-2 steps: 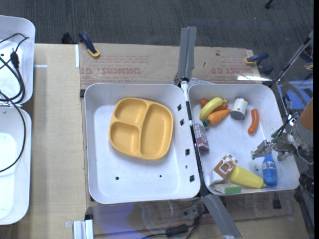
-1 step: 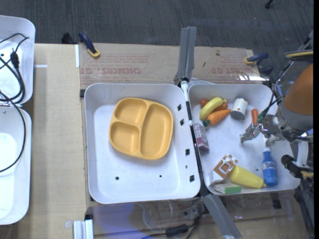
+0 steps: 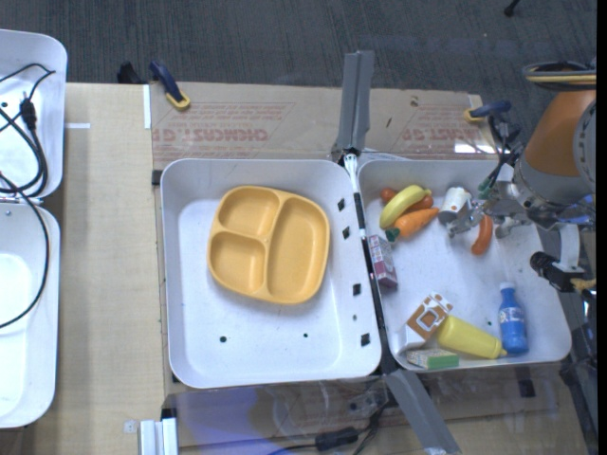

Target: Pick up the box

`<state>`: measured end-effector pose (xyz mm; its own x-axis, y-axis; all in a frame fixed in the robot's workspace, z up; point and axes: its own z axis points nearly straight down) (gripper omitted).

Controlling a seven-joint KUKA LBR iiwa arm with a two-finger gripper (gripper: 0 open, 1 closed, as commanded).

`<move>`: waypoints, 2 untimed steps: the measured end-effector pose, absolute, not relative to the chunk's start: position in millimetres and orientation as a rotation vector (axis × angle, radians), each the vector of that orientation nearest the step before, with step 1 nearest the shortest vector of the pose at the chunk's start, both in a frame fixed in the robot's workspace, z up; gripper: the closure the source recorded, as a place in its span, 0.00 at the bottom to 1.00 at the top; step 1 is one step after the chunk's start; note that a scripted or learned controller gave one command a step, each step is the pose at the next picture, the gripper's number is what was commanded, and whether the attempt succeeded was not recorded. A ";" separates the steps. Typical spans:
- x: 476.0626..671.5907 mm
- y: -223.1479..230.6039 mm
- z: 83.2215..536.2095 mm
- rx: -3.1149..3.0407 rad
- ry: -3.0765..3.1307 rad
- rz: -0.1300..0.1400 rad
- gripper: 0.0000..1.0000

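We see a yellow divided plate (image 3: pixel 269 245) in the left bin (image 3: pixel 190 349). The box (image 3: pixel 382 260), dark and small, lies against the right bin's (image 3: pixel 545 344) left wall, below a banana (image 3: pixel 402 204) and carrot (image 3: pixel 416 222). Farther right, the gripper (image 3: pixel 468 218) hovers low near the bin's top; we cannot tell how open it is.

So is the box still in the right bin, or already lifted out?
Still in. The box lies flat on the right bin floor against its left wall, apart from the claw, which is near the carrot.
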<state>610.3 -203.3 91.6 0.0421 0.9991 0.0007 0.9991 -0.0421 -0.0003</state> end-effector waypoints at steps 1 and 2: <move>542.7 -172.0 91.0 -2.404 -2.018 0.004 0.00; 542.2 -173.1 99.3 -2.405 -2.016 0.006 1.00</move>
